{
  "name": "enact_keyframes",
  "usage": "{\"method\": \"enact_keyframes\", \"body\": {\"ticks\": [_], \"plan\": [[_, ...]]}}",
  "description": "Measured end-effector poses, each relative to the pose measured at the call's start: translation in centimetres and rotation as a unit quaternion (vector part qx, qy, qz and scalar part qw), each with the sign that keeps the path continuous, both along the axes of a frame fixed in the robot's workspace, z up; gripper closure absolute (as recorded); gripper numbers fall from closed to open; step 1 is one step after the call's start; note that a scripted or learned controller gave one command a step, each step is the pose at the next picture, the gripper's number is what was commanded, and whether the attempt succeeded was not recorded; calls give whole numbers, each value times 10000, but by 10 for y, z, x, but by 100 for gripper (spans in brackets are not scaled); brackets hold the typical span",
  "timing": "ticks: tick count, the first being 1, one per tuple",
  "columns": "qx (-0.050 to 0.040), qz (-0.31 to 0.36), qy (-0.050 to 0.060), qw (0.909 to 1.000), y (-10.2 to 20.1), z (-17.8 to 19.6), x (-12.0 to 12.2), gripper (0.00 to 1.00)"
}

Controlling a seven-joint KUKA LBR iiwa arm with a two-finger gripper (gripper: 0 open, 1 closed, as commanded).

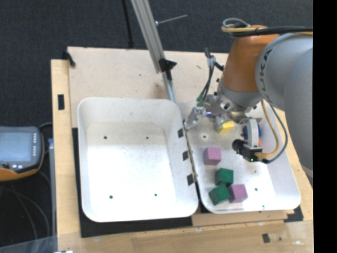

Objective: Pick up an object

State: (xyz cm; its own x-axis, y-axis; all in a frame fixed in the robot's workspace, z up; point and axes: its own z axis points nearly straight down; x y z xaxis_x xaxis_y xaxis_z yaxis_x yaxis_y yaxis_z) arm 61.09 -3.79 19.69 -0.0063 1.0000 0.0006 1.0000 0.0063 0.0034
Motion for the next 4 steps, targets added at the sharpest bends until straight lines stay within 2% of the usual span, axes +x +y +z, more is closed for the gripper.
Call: {"method": "enact_keyframes", "body": {"ticks": [1, 2, 3, 4], "plan": [[-11, -53, 31, 10000, -27, 0, -80, 0], [-4, -58, -10, 10000, -26, 10, -77, 100], [-3, -76, -11, 10000, -25, 10, -77, 0], [-7, -59, 5, 10000, -44, -1, -35, 0]]}}
